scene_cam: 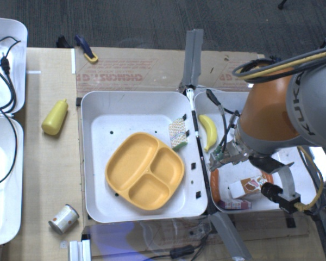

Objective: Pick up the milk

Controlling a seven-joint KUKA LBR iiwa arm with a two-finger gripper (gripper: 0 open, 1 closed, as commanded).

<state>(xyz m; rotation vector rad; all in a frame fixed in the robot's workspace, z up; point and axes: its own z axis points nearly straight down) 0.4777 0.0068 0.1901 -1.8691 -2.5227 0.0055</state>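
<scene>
Sitting in right bin [224,98]: milk [248,187], banana [208,130].

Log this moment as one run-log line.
arm over right bin | milk carton lying in right bin, not lifted | banana beside it | yellow tray in left bin
</scene>
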